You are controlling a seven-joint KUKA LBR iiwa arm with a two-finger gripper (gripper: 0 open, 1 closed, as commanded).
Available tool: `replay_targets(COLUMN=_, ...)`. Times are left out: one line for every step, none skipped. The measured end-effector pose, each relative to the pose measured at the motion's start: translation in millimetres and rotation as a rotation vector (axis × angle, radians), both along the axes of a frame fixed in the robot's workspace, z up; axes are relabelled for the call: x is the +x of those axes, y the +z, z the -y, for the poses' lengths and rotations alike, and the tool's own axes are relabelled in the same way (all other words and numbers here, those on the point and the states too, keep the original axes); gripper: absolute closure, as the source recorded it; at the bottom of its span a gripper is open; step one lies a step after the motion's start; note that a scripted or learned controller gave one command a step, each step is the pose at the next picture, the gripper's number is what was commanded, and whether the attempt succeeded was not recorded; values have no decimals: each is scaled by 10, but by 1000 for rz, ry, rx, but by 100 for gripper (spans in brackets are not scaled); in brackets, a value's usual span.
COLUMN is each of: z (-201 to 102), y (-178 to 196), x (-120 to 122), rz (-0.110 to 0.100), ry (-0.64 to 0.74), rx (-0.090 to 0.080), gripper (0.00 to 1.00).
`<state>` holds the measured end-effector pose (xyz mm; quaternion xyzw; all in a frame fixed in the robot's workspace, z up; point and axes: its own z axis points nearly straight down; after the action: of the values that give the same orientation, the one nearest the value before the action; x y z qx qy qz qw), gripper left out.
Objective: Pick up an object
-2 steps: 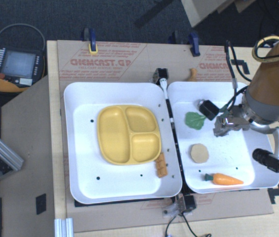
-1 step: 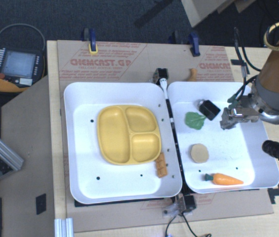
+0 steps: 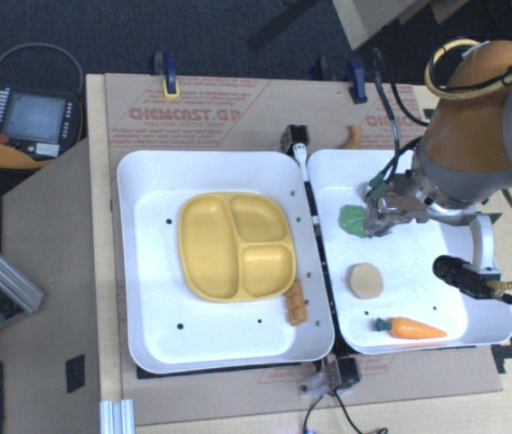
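In the right bin (image 3: 419,165) lie a green leaf-shaped piece (image 3: 354,220), a round tan cookie-like disc (image 3: 365,280) and an orange carrot (image 3: 412,329). My gripper (image 3: 380,217) hangs over the right edge of the green piece, its metal fingers pointing down beside it. The arm's grey body and orange band cover the bin's upper right part. In the left bin (image 3: 147,197) rests a yellow three-compartment plate (image 3: 236,245), with a small brown fried-looking piece (image 3: 296,305) next to its lower right corner.
A black cylindrical part (image 3: 460,275) of the arm's fitting sticks out over the right bin's right side. Cables run behind the arm. A cardboard sheet (image 3: 202,107) lies under both bins, clipped at the back. A handheld control pad (image 3: 30,120) sits at far left.
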<state>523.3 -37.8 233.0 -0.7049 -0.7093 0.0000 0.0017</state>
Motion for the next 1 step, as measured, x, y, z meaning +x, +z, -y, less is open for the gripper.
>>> replay_targets(z=-522, y=79, x=91, rz=5, ry=0, rx=-2, gripper=100)
